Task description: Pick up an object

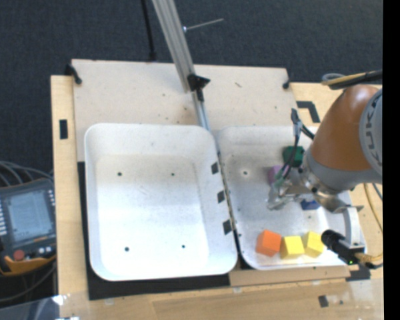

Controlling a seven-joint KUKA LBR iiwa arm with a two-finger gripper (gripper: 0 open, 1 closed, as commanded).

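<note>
From my seat the gripper (278,197) sits low inside the right bin (250,149), near its middle, with the metal fingers pointing toward the bin floor. I cannot tell from this angle whether it is released or clenched, and I see nothing clearly caught in it. Just beside the gripper's upper edge lies a small purple object (273,174), partly covered by the tool. A little above that, closer to the bin's far side, is a green object (295,155), with a dark cable running past it. Just right of the gripper, tucked against the wrist, a small blue object (310,205) peeks out.

Along the near wall of the same bin three blocks sit in a row: an orange block (269,243) at the left, a yellow block (293,247) touching or nearly touching it, and a second yellow block (314,244) just beside that one. They are well apart from the gripper.

Behind the wrist the arm (343,135) rises as a grey body with its broad orange band, coming in from the right. The left bin (97,142) lies alongside, touching the right bin at the shared edge. An aluminium post (173,32) slants up from the bench (133,89) behind the bins, and a teach pendant (23,219) rests off the bench at far left.
</note>
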